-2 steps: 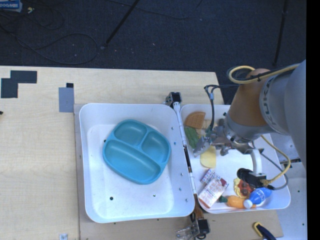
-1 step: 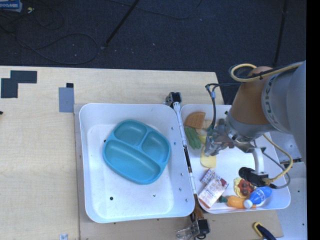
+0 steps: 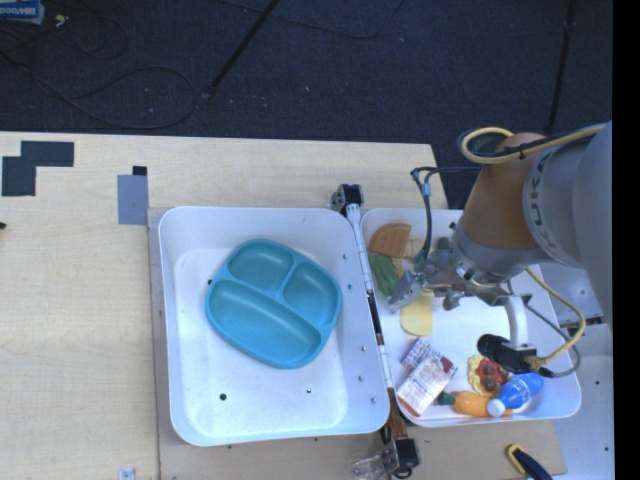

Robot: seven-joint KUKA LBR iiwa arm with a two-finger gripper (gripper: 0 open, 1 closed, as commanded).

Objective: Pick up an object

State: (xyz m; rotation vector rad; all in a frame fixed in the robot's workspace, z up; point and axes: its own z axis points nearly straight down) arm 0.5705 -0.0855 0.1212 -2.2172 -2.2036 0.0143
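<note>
The gripper (image 3: 412, 286) is hovering low in the right bin (image 3: 566, 400), over the green item (image 3: 384, 270); whether its fingers are parted or gripping anything cannot be told. Just below it a pale yellow piece (image 3: 417, 316) is lying, long axis running up-down. Above-left, a tan waffle-like piece (image 3: 389, 238) is resting. Lower down, a white packet (image 3: 424, 381) is lying diagonally. Far left, a blue divided plate (image 3: 272, 301) is sitting in the left bin (image 3: 190, 408).

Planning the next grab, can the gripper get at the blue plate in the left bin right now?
Probably yes. The blue plate lies alone and uncovered in the left bin, while the gripper hangs over the right bin, just across the divider.
</note>
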